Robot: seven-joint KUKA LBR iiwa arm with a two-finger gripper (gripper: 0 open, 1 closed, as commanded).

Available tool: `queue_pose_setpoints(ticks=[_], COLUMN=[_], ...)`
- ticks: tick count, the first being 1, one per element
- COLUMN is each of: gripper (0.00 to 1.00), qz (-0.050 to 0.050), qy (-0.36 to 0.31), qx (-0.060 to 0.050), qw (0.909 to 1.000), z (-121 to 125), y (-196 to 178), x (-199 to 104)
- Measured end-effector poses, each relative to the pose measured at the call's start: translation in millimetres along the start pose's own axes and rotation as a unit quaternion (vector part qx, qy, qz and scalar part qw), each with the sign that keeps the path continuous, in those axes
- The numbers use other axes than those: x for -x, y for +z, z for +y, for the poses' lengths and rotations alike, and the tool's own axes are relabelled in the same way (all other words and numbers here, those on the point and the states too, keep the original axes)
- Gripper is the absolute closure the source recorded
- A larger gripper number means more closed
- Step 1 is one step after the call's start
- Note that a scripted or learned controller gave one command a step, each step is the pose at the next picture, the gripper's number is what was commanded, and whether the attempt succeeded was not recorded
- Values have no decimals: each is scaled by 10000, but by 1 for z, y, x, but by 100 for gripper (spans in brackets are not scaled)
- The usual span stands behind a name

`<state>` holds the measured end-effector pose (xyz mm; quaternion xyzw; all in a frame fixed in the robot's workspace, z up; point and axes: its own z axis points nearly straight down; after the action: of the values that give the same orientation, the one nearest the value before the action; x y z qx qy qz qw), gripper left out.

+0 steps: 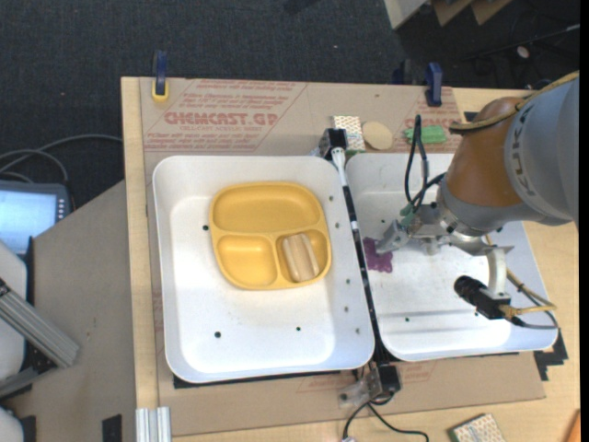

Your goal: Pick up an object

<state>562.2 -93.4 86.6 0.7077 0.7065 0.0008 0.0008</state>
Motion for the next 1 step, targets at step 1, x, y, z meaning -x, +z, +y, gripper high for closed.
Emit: queue_pose_setpoints(ticks=[1], gripper=[100], qz=[-1], qy=[0], qx=[23], qw=[10000], z=[2], y=[-11], x=[0])
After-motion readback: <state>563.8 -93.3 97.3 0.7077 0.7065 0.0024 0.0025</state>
